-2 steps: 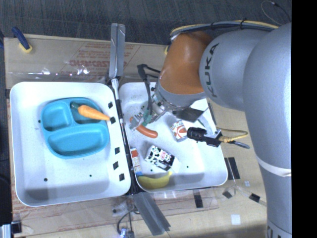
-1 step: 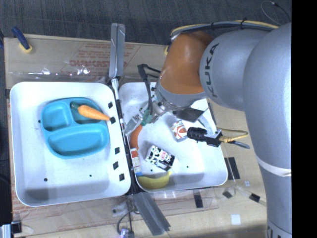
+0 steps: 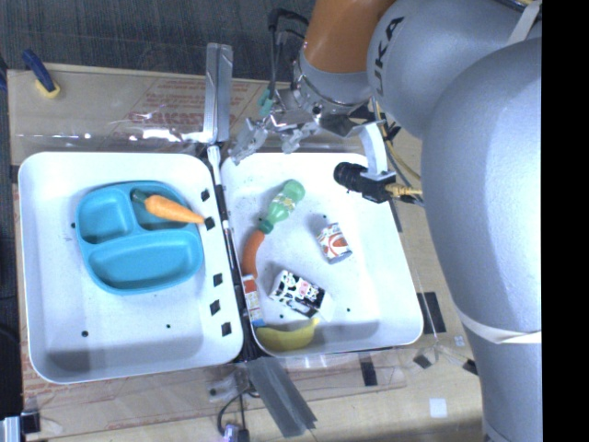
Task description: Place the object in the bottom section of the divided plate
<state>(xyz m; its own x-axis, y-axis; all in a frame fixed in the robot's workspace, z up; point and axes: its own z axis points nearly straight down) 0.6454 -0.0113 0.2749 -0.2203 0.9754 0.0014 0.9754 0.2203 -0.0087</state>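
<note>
A blue divided plate (image 3: 138, 267) lies in the left bin (image 3: 55, 339). An orange carrot (image 3: 173, 209) rests in the plate's upper right section, its tip reaching over the rim. The wide bottom section holds nothing. My gripper (image 3: 272, 136) hangs over the back left corner of the right bin (image 3: 386, 293), near the divider between the bins. Its fingers are spread, with nothing between them. It is well right of the plate and above it in the picture.
The right bin holds a green bottle (image 3: 281, 205), an orange tube-like item (image 3: 249, 251), a small red-and-white can (image 3: 335, 243), a black-and-white box (image 3: 299, 292) and a banana (image 3: 287, 335). A blue-and-yellow tool (image 3: 39, 72) lies on the bench at the far left.
</note>
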